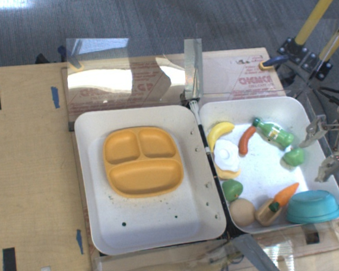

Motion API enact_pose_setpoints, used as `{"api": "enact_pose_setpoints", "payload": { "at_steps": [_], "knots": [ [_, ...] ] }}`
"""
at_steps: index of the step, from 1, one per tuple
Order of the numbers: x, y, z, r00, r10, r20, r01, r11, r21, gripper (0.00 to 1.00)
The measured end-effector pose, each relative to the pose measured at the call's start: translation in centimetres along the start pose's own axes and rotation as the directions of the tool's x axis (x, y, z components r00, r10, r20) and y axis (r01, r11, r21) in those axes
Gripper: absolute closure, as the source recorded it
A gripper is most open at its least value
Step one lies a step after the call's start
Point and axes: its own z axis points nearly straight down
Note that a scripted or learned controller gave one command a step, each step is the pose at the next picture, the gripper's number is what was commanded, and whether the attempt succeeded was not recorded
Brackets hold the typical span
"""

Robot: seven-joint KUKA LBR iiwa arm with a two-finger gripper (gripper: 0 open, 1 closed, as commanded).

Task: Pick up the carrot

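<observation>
The carrot (285, 194) is orange with a green top. It lies at a slant near the front of the right bin (298, 109), with its tip pointing up and to the right. Its green end rests on a tan bread-like piece (265, 214). A turquoise bowl (312, 206) sits upside down just right of it, close to or touching the carrot.
The right bin also holds a banana (219, 133), a fried egg (225, 154), a red sausage-like piece (247, 140), a green bottle (275, 132), a green fruit (293, 157), a green pepper (232, 188) and a beige ball (242, 211). An orange divided plate (142, 161) lies in the left bin (97, 186). Metal clamps (330, 164) stand at the right rim.
</observation>
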Motion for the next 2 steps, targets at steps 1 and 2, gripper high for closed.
{"api": "enact_pose_setpoints", "payload": {
  "at_steps": [1,2],
  "knots": [
    [0.1,-1.9,12.7,0.904,-0.426,0.034,0.426,0.905,0.021,0.0],
    [-1.0,1.2,17.2,0.74,-0.672,0.021,0.672,0.74,0.023,0.0]
  ]
}}
